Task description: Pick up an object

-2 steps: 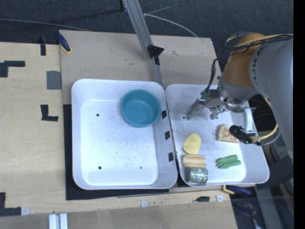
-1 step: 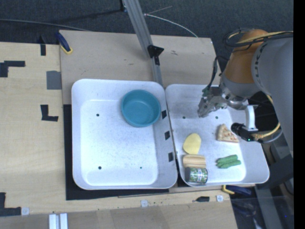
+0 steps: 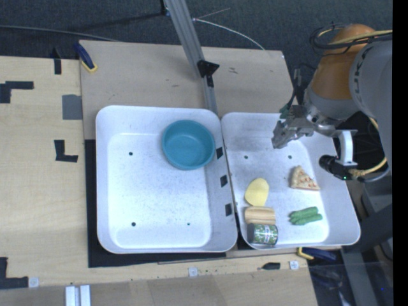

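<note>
My gripper (image 3: 281, 139) hangs over the far part of the right bin (image 3: 255, 139), fingers pointing down and left, with nothing visible between them. Below it in that bin lie a pizza slice (image 3: 303, 179), a yellow chip-like piece (image 3: 257, 191), a tan block (image 3: 260, 215), a green can (image 3: 262, 234) and a green pea pod (image 3: 305, 216). The pizza slice is the nearest, a short way toward the front right of the gripper. A blue bowl (image 3: 187, 144) sits in the left bin (image 3: 127, 190) near its far right corner.
A grey metal pole (image 3: 189, 37) slants down to the gap between the two bins at the back. The divider between the bins carries small black clips (image 3: 223, 180). The arm's orange band (image 3: 338, 62) sits at the right.
</note>
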Controlling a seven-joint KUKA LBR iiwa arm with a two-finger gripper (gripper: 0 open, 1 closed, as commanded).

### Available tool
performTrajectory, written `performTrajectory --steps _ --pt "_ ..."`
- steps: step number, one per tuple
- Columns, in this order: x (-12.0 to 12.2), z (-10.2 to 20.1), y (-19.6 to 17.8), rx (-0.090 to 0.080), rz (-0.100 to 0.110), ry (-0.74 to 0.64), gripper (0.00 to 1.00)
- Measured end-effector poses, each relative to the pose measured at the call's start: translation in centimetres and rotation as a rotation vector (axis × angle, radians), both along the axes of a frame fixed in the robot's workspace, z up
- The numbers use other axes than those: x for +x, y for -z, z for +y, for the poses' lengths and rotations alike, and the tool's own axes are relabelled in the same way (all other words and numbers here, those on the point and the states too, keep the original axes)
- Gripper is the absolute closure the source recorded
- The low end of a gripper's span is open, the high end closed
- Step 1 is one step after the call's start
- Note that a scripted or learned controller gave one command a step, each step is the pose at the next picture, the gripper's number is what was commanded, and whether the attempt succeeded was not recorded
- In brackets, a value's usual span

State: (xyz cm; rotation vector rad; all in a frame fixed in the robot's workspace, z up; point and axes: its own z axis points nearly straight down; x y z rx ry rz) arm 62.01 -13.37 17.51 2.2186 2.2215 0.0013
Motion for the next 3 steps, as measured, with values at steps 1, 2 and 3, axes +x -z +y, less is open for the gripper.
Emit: performTrajectory --steps 1,2,3 --pt "0.0 0.0 -3.2 0.000 0.001 0.000 1.00" --pt "-1.1 5.7 -2.9 0.003 0.005 -0.005 1.00" --pt "-1.6 11.2 -2.3 0.002 0.006 -0.005 1.00"
